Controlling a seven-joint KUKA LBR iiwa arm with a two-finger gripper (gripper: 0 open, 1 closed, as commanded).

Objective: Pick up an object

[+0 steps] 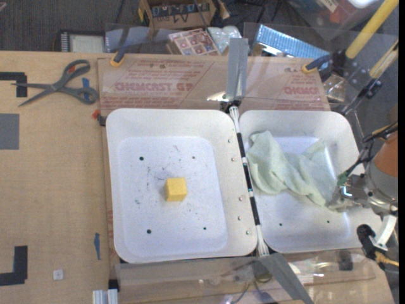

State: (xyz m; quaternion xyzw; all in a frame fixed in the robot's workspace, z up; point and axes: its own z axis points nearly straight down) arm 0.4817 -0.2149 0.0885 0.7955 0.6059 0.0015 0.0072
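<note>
Nearest the camera, along the bottom edge, I see the front lip of the bench (57, 233) with some clutter under the bins that I can't make out. Just above it sit the two white bins. The left bin (126, 138) holds a small yellow block (176, 189) lying near the middle of its floor, alone, with dark specks scattered around it. The right bin (304, 233) holds a pale green cloth (285, 166), crumpled and spread from the bin's left wall across toward its right side.

The arm (386, 170) comes in at the right edge and is mostly cut off by the frame; I only get its orange band and some cabling. The gripper (340, 195) sits low over the right bin, at the right end of the cloth and apparently touching it. Its fingers are small, blurred and partly lost against the cloth, so I cannot tell whether they are apart or closed, or whether any fabric is between them.

Farther back, a cardboard sheet (164, 84) with red lettering lies behind the bins, and scissors (63, 84) rest on the bench to the far left. Beyond that is a jumble of boxes and cables, too cluttered to sort out.
</note>
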